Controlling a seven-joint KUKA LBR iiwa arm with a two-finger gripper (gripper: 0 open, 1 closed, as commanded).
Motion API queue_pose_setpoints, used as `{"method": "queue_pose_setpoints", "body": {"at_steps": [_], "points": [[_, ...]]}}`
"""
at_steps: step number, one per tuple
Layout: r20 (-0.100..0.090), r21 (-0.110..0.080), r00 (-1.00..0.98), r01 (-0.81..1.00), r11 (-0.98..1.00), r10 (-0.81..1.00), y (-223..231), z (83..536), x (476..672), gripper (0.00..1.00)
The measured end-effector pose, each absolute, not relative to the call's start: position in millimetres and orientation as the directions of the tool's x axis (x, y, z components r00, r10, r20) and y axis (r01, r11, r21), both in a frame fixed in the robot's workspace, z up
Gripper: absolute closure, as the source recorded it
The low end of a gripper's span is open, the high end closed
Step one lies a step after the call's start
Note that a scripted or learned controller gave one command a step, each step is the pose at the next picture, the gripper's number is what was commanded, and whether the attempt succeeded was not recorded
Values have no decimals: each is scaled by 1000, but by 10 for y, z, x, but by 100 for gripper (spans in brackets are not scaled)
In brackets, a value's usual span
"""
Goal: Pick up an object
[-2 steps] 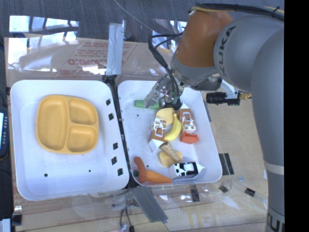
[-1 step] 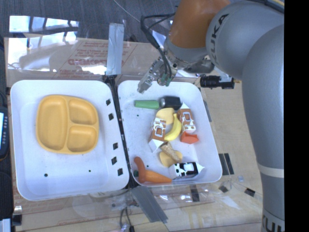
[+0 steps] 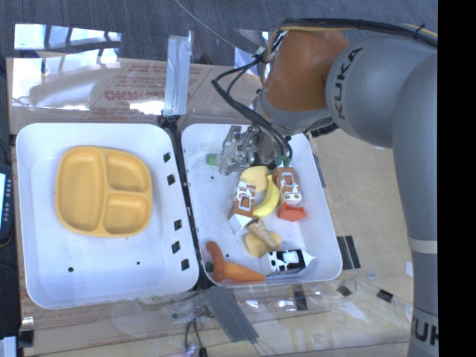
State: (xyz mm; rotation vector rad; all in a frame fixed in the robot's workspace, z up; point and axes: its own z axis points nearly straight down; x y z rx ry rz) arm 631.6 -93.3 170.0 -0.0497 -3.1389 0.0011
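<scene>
The gripper [image 3: 239,155] hangs low in the right bin [image 3: 195,199], at the back edge of the pile, just beside the banana [image 3: 264,192]; its metal parts blur together, so I cannot tell whether it is spread or closed, and nothing can be seen held in it; the candidates for picking all lie in that right bin: the banana, a small carton [image 3: 244,198] touching its left side, a second carton with a red end [image 3: 289,194] touching its right, a pale food piece [image 3: 262,238] below, a black-and-white carton [image 3: 288,260], and a carrot [image 3: 238,272] with a sausage [image 3: 216,255] near the front wall; the left bin [image 3: 30,199] holds a yellow divided plate [image 3: 104,190]

The risk, as I judge it, comes from crowding: banana and cartons touch, so a closing grip could catch two things, pinch a curved side that slips out, or shove the pile aside; a small green piece [image 3: 212,158] sits just left of the gripper

Readable writing: "KUKA" on the arm [image 3: 372,65]; red lettering on the cardboard [image 3: 119,91] behind the bins, seemingly "CHEMCO…", the rest unclear; carton print too small to read
</scene>
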Motion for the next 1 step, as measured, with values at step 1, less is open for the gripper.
{"method": "queue_pose_setpoints", "body": {"at_steps": [1], "points": [[-3,-1,-973,231,973,231,-1607,1987,6337,100]]}}
